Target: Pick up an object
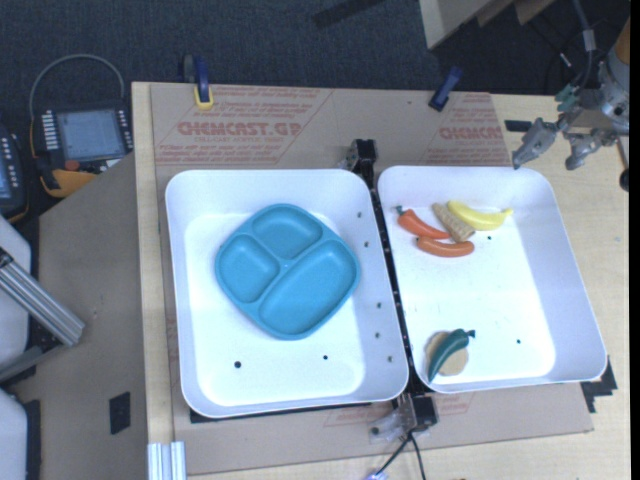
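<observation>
Up in the far part of the right bin, a small cluster of toy food is lying together: a yellow banana is running its long axis roughly left to right, its right tip pointing toward the bin's right wall, while two orange-red carrot-like pieces are stretching alongside it at a slight slant, with a tan ridged piece sitting between and touching them. Near the front wall, a dark teal pepper-shaped piece is leaning diagonally, its stem end pointing up and right, over a tan disc. The gripper is hovering just past the bin's far right corner, its two fingers appearing spread apart and holding nothing, though the angle is making this hard to confirm. A blue divided plate is resting in the left bin.
</observation>
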{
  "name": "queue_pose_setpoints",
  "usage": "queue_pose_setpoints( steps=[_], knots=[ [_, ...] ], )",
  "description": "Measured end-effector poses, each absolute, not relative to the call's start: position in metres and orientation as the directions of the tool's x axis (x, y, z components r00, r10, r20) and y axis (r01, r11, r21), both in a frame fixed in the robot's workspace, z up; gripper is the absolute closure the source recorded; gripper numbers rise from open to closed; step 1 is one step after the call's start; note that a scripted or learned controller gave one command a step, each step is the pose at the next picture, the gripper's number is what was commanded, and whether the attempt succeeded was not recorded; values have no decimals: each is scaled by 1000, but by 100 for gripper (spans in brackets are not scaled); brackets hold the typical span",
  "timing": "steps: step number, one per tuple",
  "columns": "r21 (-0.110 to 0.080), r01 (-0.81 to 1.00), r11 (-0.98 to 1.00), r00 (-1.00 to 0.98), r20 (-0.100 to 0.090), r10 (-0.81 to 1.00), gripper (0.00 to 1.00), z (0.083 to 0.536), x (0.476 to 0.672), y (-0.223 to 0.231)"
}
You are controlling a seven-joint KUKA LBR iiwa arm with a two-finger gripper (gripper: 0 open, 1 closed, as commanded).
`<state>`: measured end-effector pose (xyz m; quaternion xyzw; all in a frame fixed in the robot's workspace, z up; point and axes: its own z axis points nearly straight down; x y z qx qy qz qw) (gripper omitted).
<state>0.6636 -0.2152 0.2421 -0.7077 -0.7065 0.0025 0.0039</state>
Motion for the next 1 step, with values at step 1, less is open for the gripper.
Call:
queue_pose_setpoints(
  steps=[1],
  knots=[
    [0, 1000, 0, 0, 0, 1000, 0, 247, 666, -215]
  ],
)
